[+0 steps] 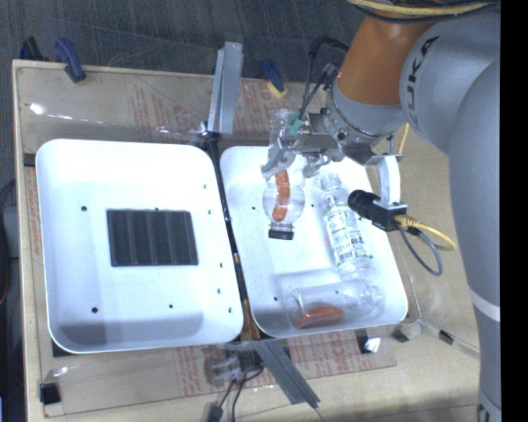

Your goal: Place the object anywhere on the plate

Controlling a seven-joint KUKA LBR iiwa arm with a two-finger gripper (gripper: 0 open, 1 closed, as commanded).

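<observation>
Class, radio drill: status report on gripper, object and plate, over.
Gripper over right bin, above clear bottle. Dark plate in left bin. Labelled bottle alongside.

Even, fairly bright overhead light washes out the white bins (123,170), with soft shadows along their near edges and mild overall softness.

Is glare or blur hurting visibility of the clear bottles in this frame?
Camera view: the right bin is bright white, so the clear bottles wash out, mainly the one with the orange item below the gripper and the bottle by the near wall; edges are soft, the left bin's dark plate reads clearly.
</observation>
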